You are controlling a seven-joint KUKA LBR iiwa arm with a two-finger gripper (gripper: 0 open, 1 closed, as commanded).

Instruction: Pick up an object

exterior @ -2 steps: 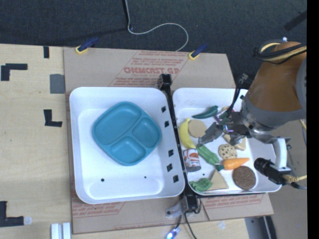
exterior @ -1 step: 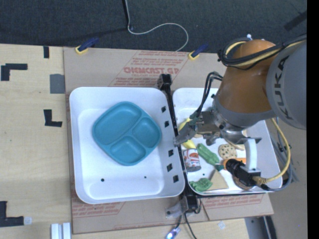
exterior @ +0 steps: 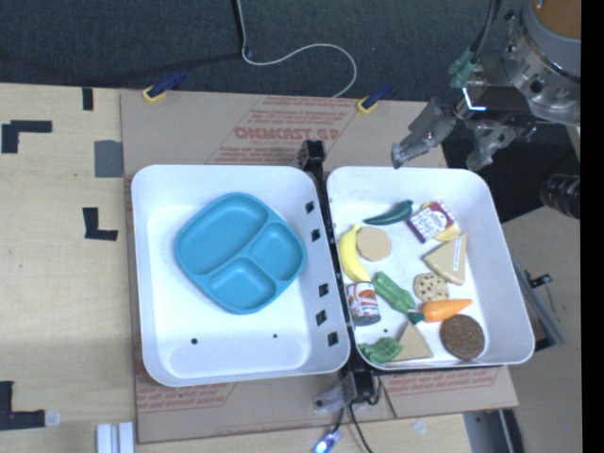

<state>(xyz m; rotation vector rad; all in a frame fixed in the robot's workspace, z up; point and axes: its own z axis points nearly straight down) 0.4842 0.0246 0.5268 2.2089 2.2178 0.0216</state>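
My fingers (exterior: 442,136) spread open, empty, above right bin's (exterior: 497,217) far rim. Food crowded in that bin. Carrot (exterior: 444,309) looks easiest: drop straight, straddle it, avoid cookie (exterior: 462,336).

banana (exterior: 352,255): yellow, curved, along right bin's left wall
carrot (exterior: 445,309): orange, lying flat, beside brown round cookie (exterior: 462,336)
can (exterior: 364,303): small, below banana
cheese wedge (exterior: 449,259): pale, centre-right
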